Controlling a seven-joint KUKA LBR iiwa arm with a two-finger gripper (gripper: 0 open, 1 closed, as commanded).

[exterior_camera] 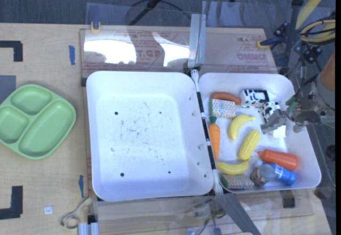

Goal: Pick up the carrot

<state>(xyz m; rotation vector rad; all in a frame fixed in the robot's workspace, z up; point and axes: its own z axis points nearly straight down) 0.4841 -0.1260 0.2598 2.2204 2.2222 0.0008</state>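
Nothing is being lifted yet. The slim orange plastic carrot with a green top (214, 139) is lying by the right white bin's (308, 155) inner wall, well to the left of the metal two-finger hand (277, 120), across a smooth yellow banana (239, 125) and knobbly corn cob (249, 144). Whether the hand is parted or closed, I cannot tell.

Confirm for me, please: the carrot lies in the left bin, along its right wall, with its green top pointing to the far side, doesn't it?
Not quite: the carrot lies in the right bin, along its left wall, with its green top pointing to the far side. The camera view shows it beside the divider, just left of the bananas.
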